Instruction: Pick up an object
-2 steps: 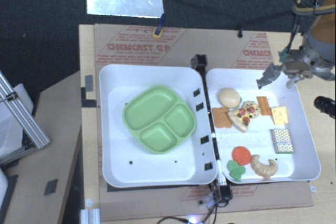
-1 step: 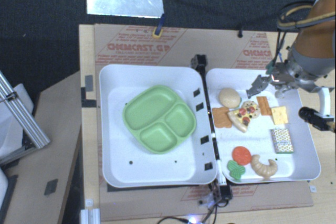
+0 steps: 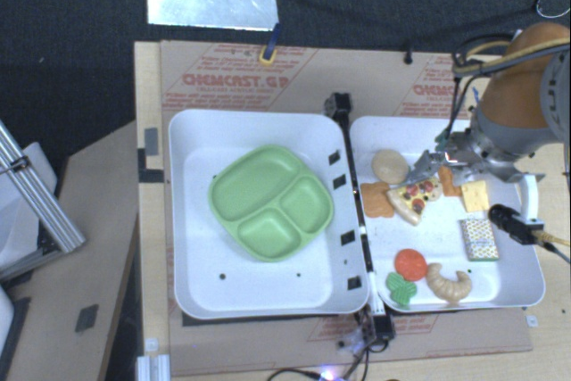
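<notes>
My gripper [image 3: 428, 167] hangs low over the right bin [image 3: 513, 290], at the upper middle of the toys. Just below its tip lies a pizza slice [image 3: 417, 199], tilted, with a tan bun [image 3: 390, 165] to the gripper's left. An orange cracker [image 3: 377, 202] sits left of the pizza. A yellow cheese piece [image 3: 475, 194] and a patterned packet [image 3: 479, 238] lie to the right. Nothing can be seen held in the gripper.
Along the right bin's front edge are a red tomato [image 3: 410, 262], a green leafy piece [image 3: 401, 289] and a croissant [image 3: 451, 283]. The left bin [image 3: 192, 281] holds a green divided plate [image 3: 270, 202]. A black divider with clips [image 3: 350, 192] runs between the bins.
</notes>
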Robot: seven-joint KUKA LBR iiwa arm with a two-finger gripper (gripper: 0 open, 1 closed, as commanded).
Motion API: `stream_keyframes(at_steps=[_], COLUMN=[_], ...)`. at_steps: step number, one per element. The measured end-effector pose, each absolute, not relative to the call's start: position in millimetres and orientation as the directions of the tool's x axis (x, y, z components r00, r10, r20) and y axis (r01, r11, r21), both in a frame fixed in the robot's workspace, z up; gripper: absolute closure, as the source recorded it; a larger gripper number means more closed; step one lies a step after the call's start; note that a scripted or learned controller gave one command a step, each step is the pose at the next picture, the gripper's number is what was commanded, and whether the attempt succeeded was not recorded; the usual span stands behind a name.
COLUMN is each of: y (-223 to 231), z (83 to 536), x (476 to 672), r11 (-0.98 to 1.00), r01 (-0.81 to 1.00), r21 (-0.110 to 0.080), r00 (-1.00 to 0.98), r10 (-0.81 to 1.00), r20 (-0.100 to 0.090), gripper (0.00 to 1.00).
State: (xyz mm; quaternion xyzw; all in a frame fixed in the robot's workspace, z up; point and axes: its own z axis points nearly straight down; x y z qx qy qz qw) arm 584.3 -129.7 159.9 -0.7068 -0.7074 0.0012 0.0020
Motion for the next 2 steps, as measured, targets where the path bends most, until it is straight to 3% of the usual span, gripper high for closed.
stream_keyframes(at_steps=[1,2], y=[-139,-140], z=[107,89], x=[578.8,583.0], r11=[0.0,0.0], r01=[1.0,1.0], r21=[-0.003,0.012], r00=[0.0,0.0], r10=[1.0,1.0], r20=[0.001,-0.003], gripper=[0.0,0.0])
